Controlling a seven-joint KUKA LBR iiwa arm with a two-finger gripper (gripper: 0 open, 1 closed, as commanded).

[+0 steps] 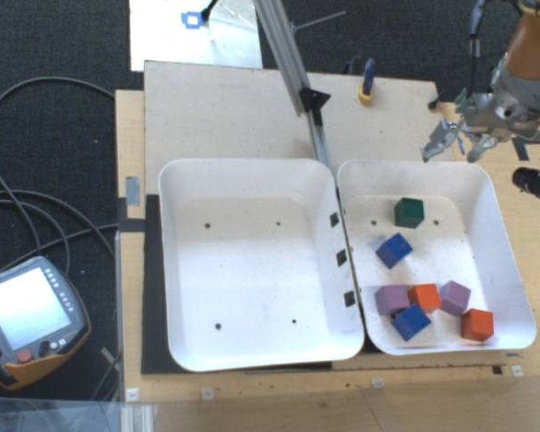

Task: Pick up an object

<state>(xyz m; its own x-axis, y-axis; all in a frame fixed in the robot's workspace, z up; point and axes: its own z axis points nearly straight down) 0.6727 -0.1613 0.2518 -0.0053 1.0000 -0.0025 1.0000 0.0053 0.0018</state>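
Tool [454, 142] hovered open, empty, beyond right white plastic bin [504, 228] rim | small dark-green cube [409, 211] inside bin judged light, rigid, smooth | best pinched across opposite flat faces

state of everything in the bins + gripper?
gripper: fingers open, holding nothing, above the right bin's far rim
green cube: resting alone, far end of right bin
blue cube: resting alone, mid-bin
purple, orange, blue cubes: clustered at near end
left bin: upright
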